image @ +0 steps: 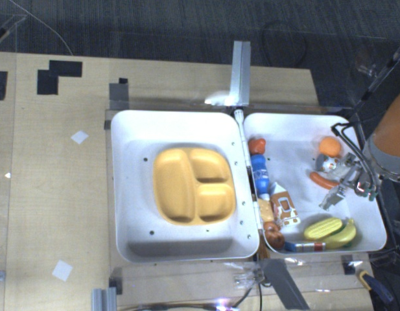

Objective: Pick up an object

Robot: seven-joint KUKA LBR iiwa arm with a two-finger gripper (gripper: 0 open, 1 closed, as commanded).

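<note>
- Task names no one object; candidates all lie in the right bin (297,131), where the jaws (339,190) hang low.
- Closest pick: red-orange sausage-shaped piece (323,181), just beside the jaws on the side away from the arm, apparently not between the fingers.
- Orange ball (329,146) sits just past the jaws toward the bin's far wall; small grey-white item (329,164) lies between ball and sausage piece, too blurred to name.
- Yellow banana-like fruit (329,230) lies near the jaws on the near-wall side, apart from them.
- Farther out, along the divider: red item (257,146), blue bottle (260,176), brown printed packet (285,208), a small marker-like stick (303,245) by the near wall.
- Jaws: cannot tell whether spread or closed; metal parts blur together. Nothing seen held.
- Step judged: approach/descent, grasp not yet made.
- Next move likely calls for a small shift toward the sausage piece, lining the fingers across its narrow width, then lowering and closing; the grey-white item close by could get nudged.
- Left bin (131,193), well apart from the jaws, holds a yellow divided tray (193,185); both bins sit on the counter (50,193).
</note>
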